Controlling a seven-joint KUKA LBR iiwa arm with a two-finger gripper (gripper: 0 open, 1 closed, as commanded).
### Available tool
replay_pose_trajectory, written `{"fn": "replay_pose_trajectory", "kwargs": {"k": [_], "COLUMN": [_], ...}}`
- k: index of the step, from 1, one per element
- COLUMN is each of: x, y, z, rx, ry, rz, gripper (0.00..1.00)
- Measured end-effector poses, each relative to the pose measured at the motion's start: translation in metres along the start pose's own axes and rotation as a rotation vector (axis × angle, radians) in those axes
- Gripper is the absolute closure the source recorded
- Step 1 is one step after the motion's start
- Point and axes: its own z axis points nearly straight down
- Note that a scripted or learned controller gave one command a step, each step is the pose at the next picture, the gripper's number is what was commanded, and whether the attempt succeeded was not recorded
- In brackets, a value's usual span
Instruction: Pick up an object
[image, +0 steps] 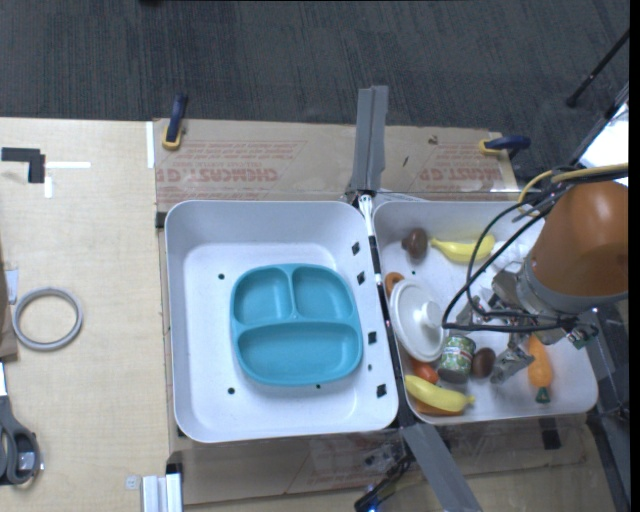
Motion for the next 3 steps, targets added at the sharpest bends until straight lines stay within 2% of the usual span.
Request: {"fn": "replay_pose_trajectory", "kwargs": {"k": [1,2,3], "x": [0.015,-0.065,-0.118], "y": [-0.068,-0.037,-0.079], "z": [-0.001,0.0,0.0], "rx": [0.0,0.001,0.001], "ry": [-0.002,-0.001,-0.002], "rz": [0.041,-0.028,-0.147], "gripper": [0.0,0.0,0.0]}}
